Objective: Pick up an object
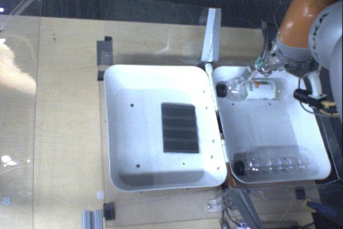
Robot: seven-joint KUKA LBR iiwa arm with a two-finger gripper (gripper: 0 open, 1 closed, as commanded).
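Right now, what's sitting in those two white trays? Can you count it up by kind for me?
Clear plastic bottles: 2, a small one at the back of the right bin and a larger one lying along its front wall.
Dark ribbed rectangular pads: 1, in the middle of the left bin.
Total: 3

Robot lab, wood bench (64,131), white bins (120,83)

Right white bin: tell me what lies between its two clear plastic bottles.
Bare white bin floor separates the small labelled clear bottle from the larger clear bottle, in the camera view.
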